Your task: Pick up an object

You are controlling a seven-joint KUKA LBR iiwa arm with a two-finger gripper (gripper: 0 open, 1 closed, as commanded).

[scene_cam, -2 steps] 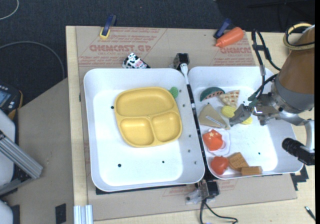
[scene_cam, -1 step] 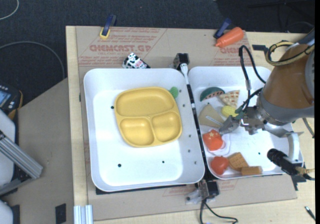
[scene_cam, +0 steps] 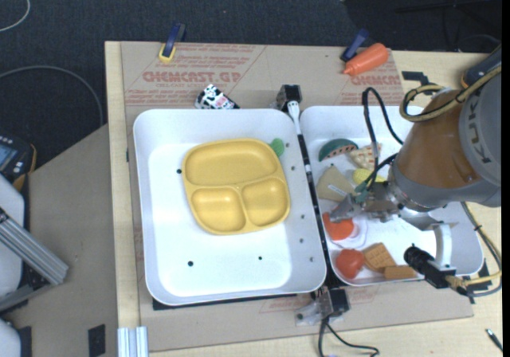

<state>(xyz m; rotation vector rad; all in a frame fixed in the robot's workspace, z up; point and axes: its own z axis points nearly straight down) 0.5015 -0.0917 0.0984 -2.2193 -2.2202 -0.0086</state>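
Note:
The right bin (scene_cam: 470, 256) holds several small toy foods. A green and white piece (scene_cam: 338, 149) lies at its far end, with a beige block (scene_cam: 333, 184) below it. Nearer the front lie a red piece (scene_cam: 341, 228), a red round piece (scene_cam: 349, 263), a tan cracker (scene_cam: 378, 254) and a brown piece (scene_cam: 398, 272). My gripper (scene_cam: 356, 205) hangs low over the middle of this bin, just right of the beige block and above the red piece. The wrist hides what lies under it.
The left bin (scene_cam: 159, 212) carries a yellow divided plate (scene_cam: 237, 184) with a small green item (scene_cam: 276, 146) at its far right corner. An orange clamp (scene_cam: 366, 59), a blue and yellow clamp (scene_cam: 170, 43) and a black and white toy (scene_cam: 213, 98) lie on the bench behind the bins.

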